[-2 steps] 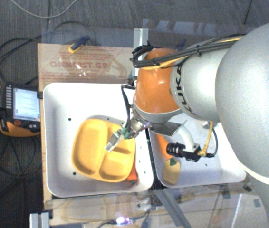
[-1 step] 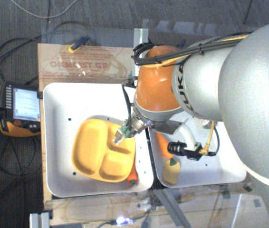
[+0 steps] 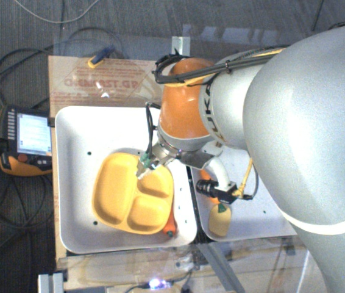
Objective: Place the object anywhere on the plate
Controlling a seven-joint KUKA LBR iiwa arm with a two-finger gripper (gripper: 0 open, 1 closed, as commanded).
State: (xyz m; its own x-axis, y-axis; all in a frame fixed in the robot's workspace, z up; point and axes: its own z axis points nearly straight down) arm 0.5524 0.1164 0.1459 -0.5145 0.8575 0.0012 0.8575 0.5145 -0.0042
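We note the gripper (image 3: 145,165) low over the yellow plate (image 3: 124,200), its tip at the plate's upper rim near the centre divider; whether its fingers are open or closed we cannot tell; a small greenish bit sits at the tip, too small to name; an orange object (image 3: 170,228) peeks from beneath the plate's lower right edge, its axis hidden; the plate lies in the left bin (image 3: 75,133); a pale bottle (image 3: 219,220) lies in the right bin (image 3: 264,224).

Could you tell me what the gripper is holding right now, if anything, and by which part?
It cannot be told: the gripper sits over the yellow divided plate, with something small and green at its tip.
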